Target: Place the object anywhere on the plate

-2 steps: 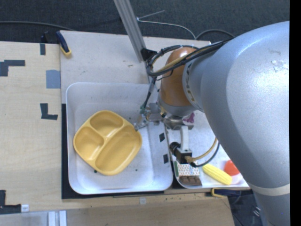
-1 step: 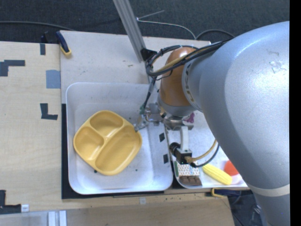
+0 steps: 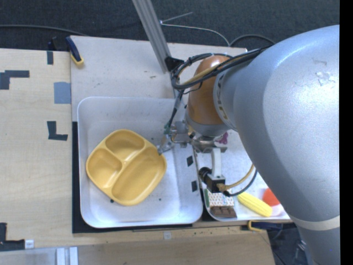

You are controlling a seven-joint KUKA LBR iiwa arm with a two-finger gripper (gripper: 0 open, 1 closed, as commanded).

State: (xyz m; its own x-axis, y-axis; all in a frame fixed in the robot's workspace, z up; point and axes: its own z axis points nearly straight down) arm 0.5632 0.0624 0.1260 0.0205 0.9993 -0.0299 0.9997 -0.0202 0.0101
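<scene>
A yellow plate (image 3: 126,166) with three compartments lies in the left white bin (image 3: 99,115), with nothing on it. My gripper (image 3: 165,141) hangs at the plate's upper right rim, over the divide between the two bins, under the orange band of the wrist. I see nothing held at its tip. In the right bin (image 3: 242,217), near the front edge, lie a brown ridged block (image 3: 222,210), a yellow corn cob (image 3: 254,204) and an orange-red piece (image 3: 269,196). A small purple thing (image 3: 223,139) peeks out beside the wrist.
The grey arm covers most of the right bin. A slanted metal rail (image 3: 150,24) stands behind the bins. A blue and yellow tool (image 3: 74,51) lies on the bench at the back left.
</scene>
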